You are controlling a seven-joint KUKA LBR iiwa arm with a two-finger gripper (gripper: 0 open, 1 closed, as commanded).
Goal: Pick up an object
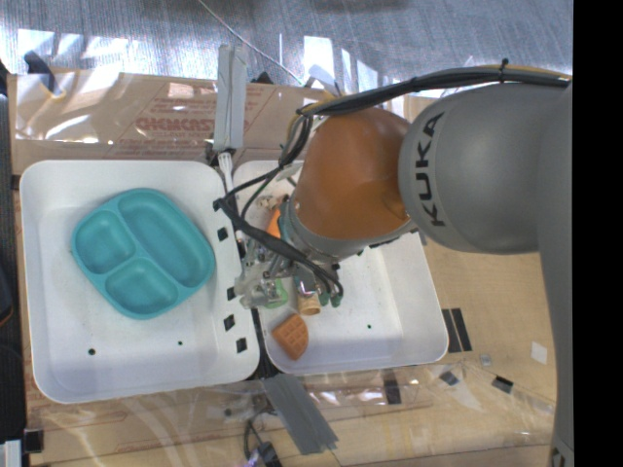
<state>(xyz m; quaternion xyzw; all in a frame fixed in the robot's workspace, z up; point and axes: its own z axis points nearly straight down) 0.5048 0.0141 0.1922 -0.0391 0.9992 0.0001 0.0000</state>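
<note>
Camera view caught an orange, bread-like piece (290, 335) lying near the front of the right bin (409, 324), just below the gripper (282, 285); whether its fingers were spread could not be told. A teal divided plate (142, 251) sat in the left bin (58, 358).

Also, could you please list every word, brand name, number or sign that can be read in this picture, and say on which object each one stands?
"KUKA": in black letters on the grey arm, running down its side near the orange band.
Red printing on the cardboard behind the left bin: too blurred to read.
No readable text on the teal plate or on either bin.
</note>
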